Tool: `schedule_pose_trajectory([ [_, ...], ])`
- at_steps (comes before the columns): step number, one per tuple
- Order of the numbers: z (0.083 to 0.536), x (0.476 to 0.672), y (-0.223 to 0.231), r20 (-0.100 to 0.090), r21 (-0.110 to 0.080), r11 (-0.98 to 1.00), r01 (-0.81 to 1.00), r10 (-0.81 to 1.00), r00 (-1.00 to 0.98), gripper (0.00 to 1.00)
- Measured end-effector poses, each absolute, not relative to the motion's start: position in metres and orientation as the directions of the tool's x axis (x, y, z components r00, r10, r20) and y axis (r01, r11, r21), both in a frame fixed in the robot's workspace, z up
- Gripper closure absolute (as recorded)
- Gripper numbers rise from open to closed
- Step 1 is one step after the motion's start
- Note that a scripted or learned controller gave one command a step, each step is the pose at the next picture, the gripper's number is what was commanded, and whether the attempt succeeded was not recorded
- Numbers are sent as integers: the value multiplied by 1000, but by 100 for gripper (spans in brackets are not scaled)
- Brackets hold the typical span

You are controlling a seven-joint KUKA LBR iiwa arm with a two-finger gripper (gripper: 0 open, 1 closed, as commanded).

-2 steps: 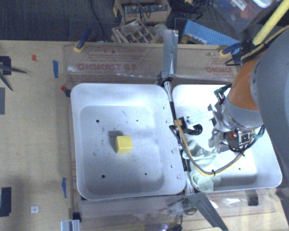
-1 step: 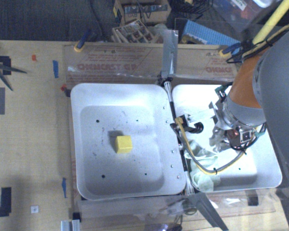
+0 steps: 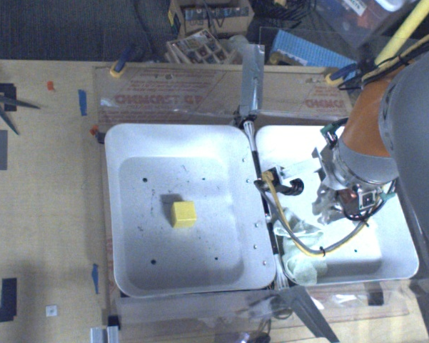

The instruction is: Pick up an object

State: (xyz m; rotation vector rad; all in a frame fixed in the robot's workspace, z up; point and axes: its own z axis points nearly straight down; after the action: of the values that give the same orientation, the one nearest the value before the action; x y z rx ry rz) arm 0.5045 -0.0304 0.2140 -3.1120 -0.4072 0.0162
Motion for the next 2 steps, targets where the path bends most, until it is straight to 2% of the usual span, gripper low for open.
schedule_pose_trajectory([
  [2, 232, 506, -30, -13, -4, -965, 261, 261, 965, 100],
])
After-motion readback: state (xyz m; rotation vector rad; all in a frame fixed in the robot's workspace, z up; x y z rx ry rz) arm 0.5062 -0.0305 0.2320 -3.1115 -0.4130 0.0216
